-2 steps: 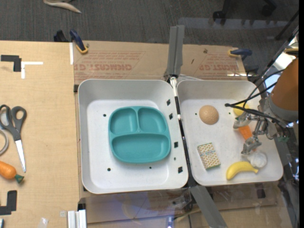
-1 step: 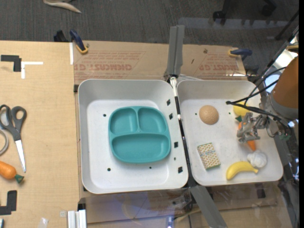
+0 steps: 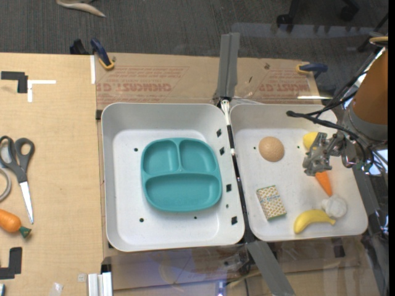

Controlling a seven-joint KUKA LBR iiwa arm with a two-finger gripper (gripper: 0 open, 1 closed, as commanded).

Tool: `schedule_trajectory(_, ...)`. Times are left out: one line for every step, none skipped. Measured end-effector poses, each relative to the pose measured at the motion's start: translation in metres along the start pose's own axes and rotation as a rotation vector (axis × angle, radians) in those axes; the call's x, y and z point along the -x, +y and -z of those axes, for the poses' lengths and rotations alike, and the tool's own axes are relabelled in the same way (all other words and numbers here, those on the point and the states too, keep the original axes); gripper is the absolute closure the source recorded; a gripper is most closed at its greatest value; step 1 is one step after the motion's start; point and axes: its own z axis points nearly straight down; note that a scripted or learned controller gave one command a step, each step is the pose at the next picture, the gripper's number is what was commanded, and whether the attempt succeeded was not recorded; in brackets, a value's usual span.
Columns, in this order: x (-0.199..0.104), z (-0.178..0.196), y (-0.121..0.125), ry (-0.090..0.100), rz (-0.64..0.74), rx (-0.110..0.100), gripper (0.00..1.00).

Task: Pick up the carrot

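An orange carrot lies in the right bin, near its right side, pointing down toward the front. My gripper hangs directly over the carrot's upper end, touching or nearly touching it. The arm reaches in from the right, its orange band at the view's edge.
Also in the right bin are a tan egg-shaped thing, a yellow piece behind the gripper, a banana, a small white object and a patterned box. A teal divided plate lies in the left bin. Scissors and another orange carrot-like toy lie on the bench at left.
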Motion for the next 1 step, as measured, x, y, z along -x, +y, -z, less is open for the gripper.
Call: schedule_trajectory(0.0007, 0.1011, -0.0371, -0.001, 0.354, 0.0, 1.0)
